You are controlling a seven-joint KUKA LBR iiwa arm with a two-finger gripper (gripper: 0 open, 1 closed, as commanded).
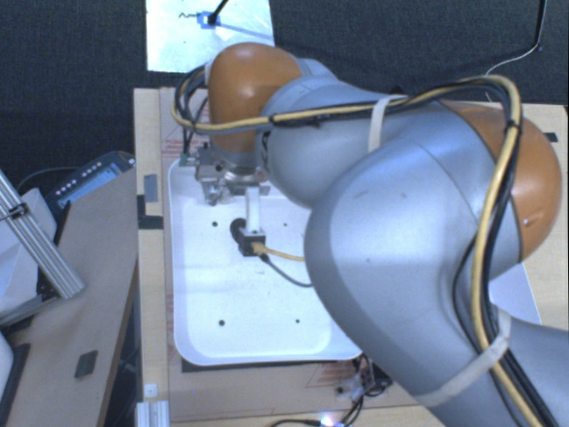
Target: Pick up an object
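Object to pick up: I cannot tell where one lies, because the big arm hides much of the bench. The gripper (227, 183) hangs low over the far end of the white bin (213, 332), near the bin's far left corner. From this view I cannot tell if the gripper is clenched or let go, and nothing can be seen in its grip. The bare floor of the bin has a few small dark dots (222, 323) on it. Just above the gripper is the round orange band (240, 87). Behind it the fat grey arm (400, 238) comes in from the right and covers that side. A yellow cable (500, 149) runs along the arm. The bin sits on the tan bench (151, 265). A white sheet (209, 25) lies past the bench. A silver bar (40, 252) and a grey box with buttons (93, 176) sit off to the left.
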